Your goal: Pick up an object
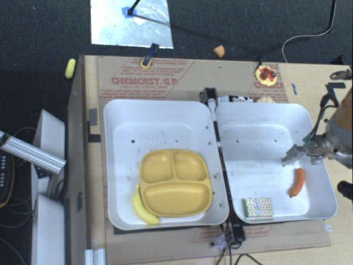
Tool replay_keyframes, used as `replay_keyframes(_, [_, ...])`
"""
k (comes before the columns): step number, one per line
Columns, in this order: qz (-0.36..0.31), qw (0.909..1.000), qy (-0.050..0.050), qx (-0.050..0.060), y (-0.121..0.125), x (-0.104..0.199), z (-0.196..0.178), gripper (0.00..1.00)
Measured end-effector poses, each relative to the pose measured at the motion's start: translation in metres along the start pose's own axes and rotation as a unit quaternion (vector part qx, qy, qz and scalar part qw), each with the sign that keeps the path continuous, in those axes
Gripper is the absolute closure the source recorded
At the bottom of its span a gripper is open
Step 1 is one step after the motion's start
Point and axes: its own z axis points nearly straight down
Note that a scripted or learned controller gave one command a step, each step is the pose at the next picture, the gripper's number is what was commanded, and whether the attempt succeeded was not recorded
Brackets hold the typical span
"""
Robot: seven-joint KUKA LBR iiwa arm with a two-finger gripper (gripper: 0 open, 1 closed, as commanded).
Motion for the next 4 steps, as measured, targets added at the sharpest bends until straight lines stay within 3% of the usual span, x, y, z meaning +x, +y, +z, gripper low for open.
replay_keyframes(1, [0.001,1.0,-0.004,-0.005,-0.005,-0.01,0.07,0.0])
replay_keyframes(2, [0.0,1.0,-0.001,-0.003,-0.03,-0.007,-0.045,0.0])
replay_keyframes(3, [0.0,1.0,0.001,0.0,-0.032,-0.007,0.076,0.0])
replay_keyframes(4, [0.0,1.0,0.0,-0.002,-0.03,-0.007,0.065,1.0])
